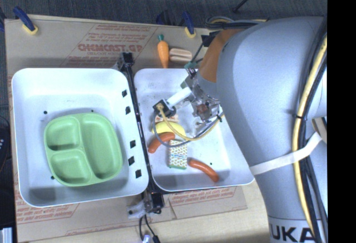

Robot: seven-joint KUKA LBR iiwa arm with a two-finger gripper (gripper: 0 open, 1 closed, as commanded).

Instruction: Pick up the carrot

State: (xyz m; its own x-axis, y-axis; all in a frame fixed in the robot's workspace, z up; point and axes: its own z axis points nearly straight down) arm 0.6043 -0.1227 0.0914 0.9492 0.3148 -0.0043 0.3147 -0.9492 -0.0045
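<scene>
Hovering over the right bin (221,147), the gripper (204,109) was in there with the clutter, and honestly I couldn't tell if it was spread or closed up. The carrot (162,54) lay outside that bin, up and left of the gripper on the cardboard (100,47) past the far rim, just beside a tan roll (180,55). Down-left of the gripper were a banana (169,127), an orange sausage (160,141) and a checkered packet (178,157).

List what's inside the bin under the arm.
In the bin: a yellow piece, one orange sausage, a second sausage and a checkered block. The arm covers its right side, so anything there is hidden. The carrot lies outside it.
</scene>
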